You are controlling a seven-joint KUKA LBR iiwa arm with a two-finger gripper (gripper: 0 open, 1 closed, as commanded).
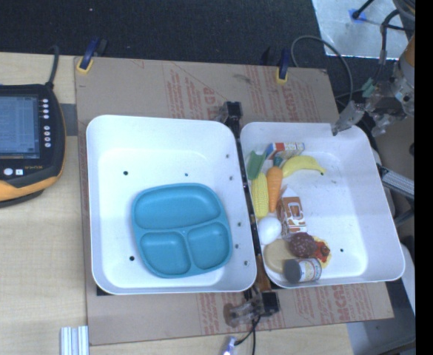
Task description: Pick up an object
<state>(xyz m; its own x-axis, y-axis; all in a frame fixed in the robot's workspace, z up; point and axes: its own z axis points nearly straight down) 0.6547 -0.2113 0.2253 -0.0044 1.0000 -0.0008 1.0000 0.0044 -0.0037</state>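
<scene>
At the far right corner of the right bin (375, 198) hovers the gripper (364, 120), its two fingers spread apart with nothing between them, one tip over the bin's far rim, the other just outside it. All objects sit well apart from it, crowded along that bin's left wall. From far to near: a small tube (286, 149) with red and blue ends, lettering too small to read; a green vegetable (255, 163); a banana (303, 165) curving rightward; a carrot (274, 187) beside an ear of corn (260, 195); a brown packet (293, 214) with white lettering, not legible; a white egg (269, 230); a dark reddish lump (302, 244); a small can (302, 271) lying on its side at the near left corner. Left bin (109, 198) holds a blue divided plate (181, 229), three compartments, lying flat. Cardboard sheet (201, 87) under both bins carries faint red printing, unreadable. Far left on the bench: a control pendant (16, 143), screen lit, text too small to make out.
</scene>
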